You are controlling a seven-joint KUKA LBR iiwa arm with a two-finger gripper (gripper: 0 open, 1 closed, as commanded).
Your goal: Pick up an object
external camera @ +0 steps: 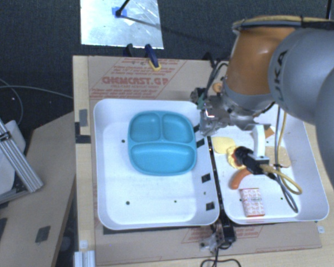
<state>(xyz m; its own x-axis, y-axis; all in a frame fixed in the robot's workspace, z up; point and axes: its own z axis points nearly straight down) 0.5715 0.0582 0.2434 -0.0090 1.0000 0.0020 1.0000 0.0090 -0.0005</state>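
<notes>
**End effector low over the divide between the two bins**

The end effector [206, 125] hangs at the inner edge of the bins, above the seam where the left bin [108, 166] meets the right bin [312, 193]. The bulky grey and orange arm [267, 54] above it covers much of it, so I cannot tell whether it is apart or together, and nothing can be seen clamped in it.

A blue plate [161, 143] with three compartments lies flat in the left bin, toward the far end; its right rim is just beside the end effector. In the right bin, a yellow piece [225, 146] lies near the end effector, just on the other side of the seam. An orange piece [237, 178] lies nearer the camera than the yellow one, and a small red-and-white patterned packet [251, 201] sits nearer still, close to the front wall. A tan piece [282, 156] lies farther right, partly hidden.

Both bins rest on a printed cardboard sheet [133, 79] on the counter.
</notes>
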